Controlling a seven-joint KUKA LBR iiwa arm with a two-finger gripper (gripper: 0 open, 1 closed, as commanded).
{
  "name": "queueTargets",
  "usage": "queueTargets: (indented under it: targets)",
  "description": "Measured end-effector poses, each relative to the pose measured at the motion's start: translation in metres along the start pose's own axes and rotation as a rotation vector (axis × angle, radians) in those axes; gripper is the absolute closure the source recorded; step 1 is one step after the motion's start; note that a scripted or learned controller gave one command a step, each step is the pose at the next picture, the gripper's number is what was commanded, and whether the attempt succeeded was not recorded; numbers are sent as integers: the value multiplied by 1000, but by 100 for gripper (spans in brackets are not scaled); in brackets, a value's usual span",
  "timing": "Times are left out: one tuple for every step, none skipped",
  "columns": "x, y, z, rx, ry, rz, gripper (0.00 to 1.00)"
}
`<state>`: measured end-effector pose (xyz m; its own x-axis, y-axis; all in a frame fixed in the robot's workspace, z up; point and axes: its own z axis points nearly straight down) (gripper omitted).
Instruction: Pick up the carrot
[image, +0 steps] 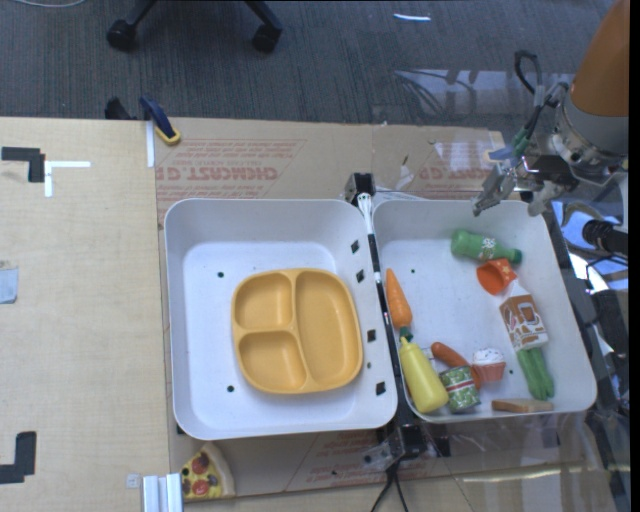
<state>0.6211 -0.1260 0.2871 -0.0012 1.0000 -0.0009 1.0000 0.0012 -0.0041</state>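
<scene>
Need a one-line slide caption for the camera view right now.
Tool hovers above right white bin's far edge; small orange plastic carrot lies untouched by its left wall; yellow divided plate in left bin.

red print runs upside down across the cardboard (235, 165) behind the bins, too blurred to read surely. the carton (522, 322) in the right bin bears unreadable markings.

Dark grey carpet (330, 50) covers the floor along the top, up and left of the pincer (520, 180). Far to its upper left stand the black wheeled legs of an office chair (190, 25). Left and below it spreads a pale wooden bench (80, 320) overlaid with a brown cardboard sheet (240, 160).
</scene>
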Motion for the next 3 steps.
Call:
queueTargets:
  targets:
    - [118,6,-109,-2,-1,75,0]
    - [164,37,-228,-2,-2,207,0]
    - [262,38,-253,-2,-2,479,0]
